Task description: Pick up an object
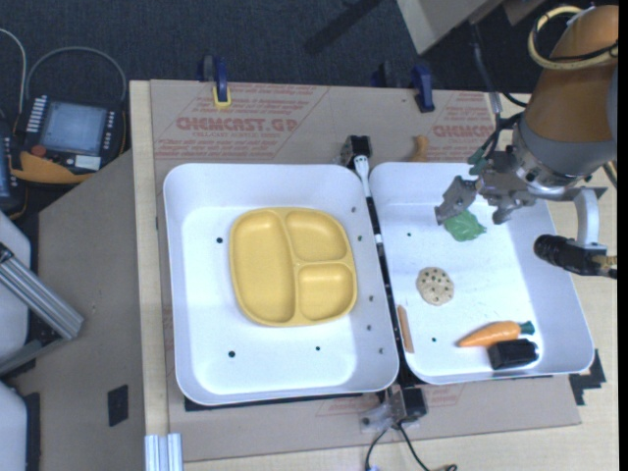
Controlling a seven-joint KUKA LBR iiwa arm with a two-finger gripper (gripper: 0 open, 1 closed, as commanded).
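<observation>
Over the far part of the right-hand shallow white bin [549, 292], the grey arm with its orange band [579, 62] reaches in from the right and hangs its two-finger gripper [481, 202] low above the bin floor. The grey fingers [456, 202] stand apart, one on each side, and a small soft-looking green object [464, 226] sits right under them, touching or almost touching the finger nearer the divider; I cannot tell whether the fingers are actually closed against it or whether it is simply lying on the bin floor beneath them.

Nearer the middle of the same bin lies a round beige cookie with dark chips [435, 285], well apart from the green object. Toward the bin's near right corner rests an orange toy carrot with a green top [494, 334], lying roughly along the near edge, and just beside it, nearer the rim, is a small black block [513, 354], which seems to touch the carrot's leafy end. A thin brown stick [402, 328] lies along the bin's left edge, beside the strip where the two bins meet.

The left-hand shallow white bin [196, 292] carries a yellow plastic divided plate with three compartments [292, 265], set about in its centre. Both bins sit side by side on a brown board with red lettering [157, 145], held at its far edge by two blue clamps [218, 75].
</observation>
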